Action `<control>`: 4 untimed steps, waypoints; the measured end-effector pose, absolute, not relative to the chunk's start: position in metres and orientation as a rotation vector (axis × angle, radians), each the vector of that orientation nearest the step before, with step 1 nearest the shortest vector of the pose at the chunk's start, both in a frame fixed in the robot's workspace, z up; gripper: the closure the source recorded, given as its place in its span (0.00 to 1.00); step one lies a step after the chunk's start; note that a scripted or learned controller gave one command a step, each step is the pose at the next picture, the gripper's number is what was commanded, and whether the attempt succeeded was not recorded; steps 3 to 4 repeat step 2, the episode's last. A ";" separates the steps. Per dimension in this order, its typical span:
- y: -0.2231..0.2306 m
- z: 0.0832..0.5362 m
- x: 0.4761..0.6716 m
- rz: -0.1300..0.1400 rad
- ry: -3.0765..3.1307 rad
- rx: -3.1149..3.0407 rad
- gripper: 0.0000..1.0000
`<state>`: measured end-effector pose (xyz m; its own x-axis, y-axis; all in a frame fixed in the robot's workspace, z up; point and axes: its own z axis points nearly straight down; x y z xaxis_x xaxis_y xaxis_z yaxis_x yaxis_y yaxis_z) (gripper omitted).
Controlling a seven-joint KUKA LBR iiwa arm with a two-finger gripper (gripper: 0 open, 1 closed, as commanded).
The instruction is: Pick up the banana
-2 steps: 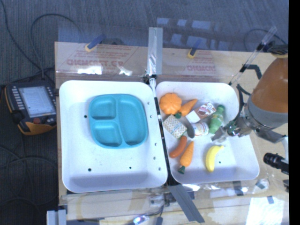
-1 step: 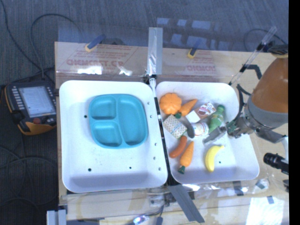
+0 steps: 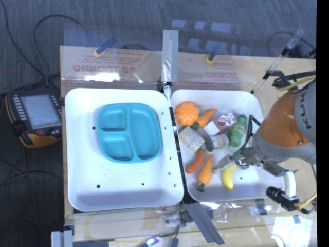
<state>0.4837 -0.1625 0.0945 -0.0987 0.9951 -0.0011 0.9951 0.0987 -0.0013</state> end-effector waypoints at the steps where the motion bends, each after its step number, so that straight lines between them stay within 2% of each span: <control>1: -0.161 0.104 0.484 0.001 -2.329 -2.107 1.00; 2: -0.149 0.175 0.497 0.006 -2.184 -2.258 1.00; 4: -0.149 0.175 0.497 0.006 -2.184 -2.258 1.00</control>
